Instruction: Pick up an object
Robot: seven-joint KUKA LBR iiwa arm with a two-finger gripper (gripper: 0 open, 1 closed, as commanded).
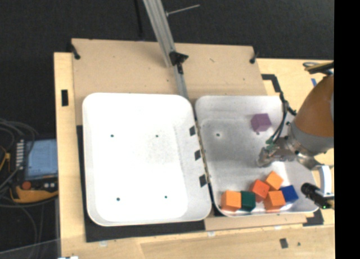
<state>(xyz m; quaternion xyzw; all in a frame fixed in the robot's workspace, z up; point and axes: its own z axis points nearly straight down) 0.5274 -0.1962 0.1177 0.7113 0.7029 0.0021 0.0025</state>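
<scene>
Arm (315, 120) reaches in from the right, orange band above the wrist, over the right bin (225, 120). Gripper (269, 156) sits low over the bin floor, roughly mid-bin toward its right side. Can't tell if it's open or closed, too small and blurred. Nothing visibly held.

Blocks all in the right bin:
- purple block (260, 121) alone in the upper part of the bin, up and slightly left of the gripper, apart from it.
- orange block (274, 181) just below the gripper, near it; can't tell if touching.
- reddish-orange block (261, 188) just left of and below that one, looks in contact with it.
- another orange block (275, 199) at the front wall, next to the blue block (289, 193) on its right.
- green block (248, 200) at the front wall, touching a further orange block (232, 199) on its left.

So the cluster is jammed along the front edge, bottom-right corner region.

Left bin (140, 156) is white, a few small dark dots on its floor. Both bins sit side by side on the tan bench (163, 66). Metal strut (160, 21) runs diagonally from top centre down to between the bins.
</scene>
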